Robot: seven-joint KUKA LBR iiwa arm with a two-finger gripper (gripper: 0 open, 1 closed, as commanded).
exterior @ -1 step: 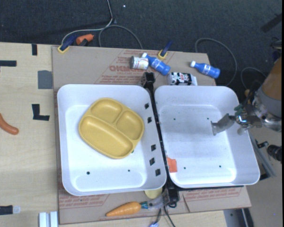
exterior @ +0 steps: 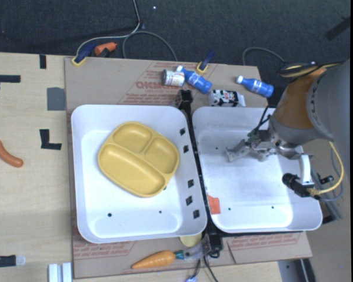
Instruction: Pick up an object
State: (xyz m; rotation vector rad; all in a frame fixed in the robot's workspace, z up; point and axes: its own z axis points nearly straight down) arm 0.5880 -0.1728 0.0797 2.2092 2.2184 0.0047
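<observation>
Gripper low in right bin, cardboard lettering "CHICAGO", partly readable

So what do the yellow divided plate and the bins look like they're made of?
The yellow divided plate looks like moulded plastic with a matte finish: uniform colour, soft rounded compartment ridges. The left bin and right bin seem smooth white plastic, faintly glossy with rounded rims; coated metal can't be excluded.

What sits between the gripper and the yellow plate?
Camera view: bare right bin floor, then the black divider between the gripper and the yellow plate.
</observation>
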